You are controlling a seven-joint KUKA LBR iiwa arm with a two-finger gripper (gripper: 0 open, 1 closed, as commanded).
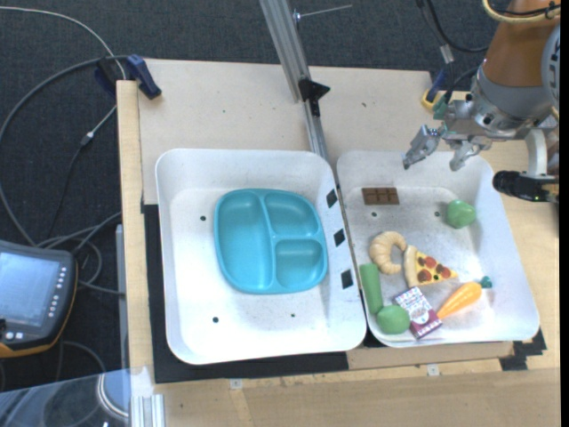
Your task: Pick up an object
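Upper right of frame: gripper (442, 152) hovers over the right bin (520, 278), fingers spread, nothing between them. Nearest candidate: green ball (460, 213), just below. Likely light, smooth plastic, may roll; pinch across its middle.

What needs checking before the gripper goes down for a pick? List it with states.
1. Gripper open: ok, fingers spread.
2. Gripper carrying nothing: ok.
3. Gripper above a target: not ok; it hangs over the right bin's far rim, short of the chocolate bar and green ball.
4. Targets free-standing: ok for those two; croissant and pizza slice touch.
5. Blue tray outside the path: ok.
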